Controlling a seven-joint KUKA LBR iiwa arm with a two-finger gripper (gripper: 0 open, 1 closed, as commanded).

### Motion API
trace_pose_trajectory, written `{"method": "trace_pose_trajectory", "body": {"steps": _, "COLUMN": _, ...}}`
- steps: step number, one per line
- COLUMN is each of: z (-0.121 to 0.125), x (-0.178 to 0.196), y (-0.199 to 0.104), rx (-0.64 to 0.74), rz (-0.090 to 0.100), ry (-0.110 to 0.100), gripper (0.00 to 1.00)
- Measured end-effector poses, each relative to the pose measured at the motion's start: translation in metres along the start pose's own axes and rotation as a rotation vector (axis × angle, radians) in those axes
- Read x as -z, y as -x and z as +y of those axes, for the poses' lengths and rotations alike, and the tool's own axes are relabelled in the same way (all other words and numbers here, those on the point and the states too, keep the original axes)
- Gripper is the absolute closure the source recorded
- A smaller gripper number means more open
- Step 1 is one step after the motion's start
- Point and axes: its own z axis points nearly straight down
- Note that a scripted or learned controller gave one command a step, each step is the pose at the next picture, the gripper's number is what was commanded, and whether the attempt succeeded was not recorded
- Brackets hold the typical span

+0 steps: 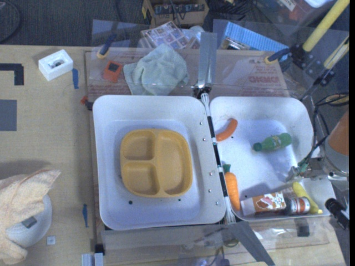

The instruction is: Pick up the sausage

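Sausage (226,129) lying curved at upper left of right bin (260,105), against the dividing wall, apart from green bottle (273,142) and carrot (232,188). Untouched; pick not yet begun. Gripper (302,170) poised at bin's right edge, well apart from target. Finger state: cannot tell.

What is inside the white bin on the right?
The right bin holds a sausage, a green bottle, a carrot, a sauce bottle and something yellow, partly hidden behind that bottle.
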Motion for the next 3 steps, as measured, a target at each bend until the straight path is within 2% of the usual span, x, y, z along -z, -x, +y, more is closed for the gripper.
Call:
{"method": "trace_pose_trajectory", "body": {"steps": 1, "z": 0.069, "x": 0.109, "y": -0.033, "rx": 0.024, "rz": 0.002, "ry": -0.01, "gripper": 1.0}}
{"method": "trace_pose_trajectory", "body": {"steps": 2, "z": 0.043, "x": 0.14, "y": -0.075, "rx": 0.119, "rz": 0.004, "ry": -0.013, "gripper": 1.0}}
{"method": "trace_pose_trajectory", "body": {"steps": 3, "z": 0.028, "x": 0.118, "y": -0.156, "rx": 0.323, "rz": 0.005, "ry": -0.013, "gripper": 1.0}}
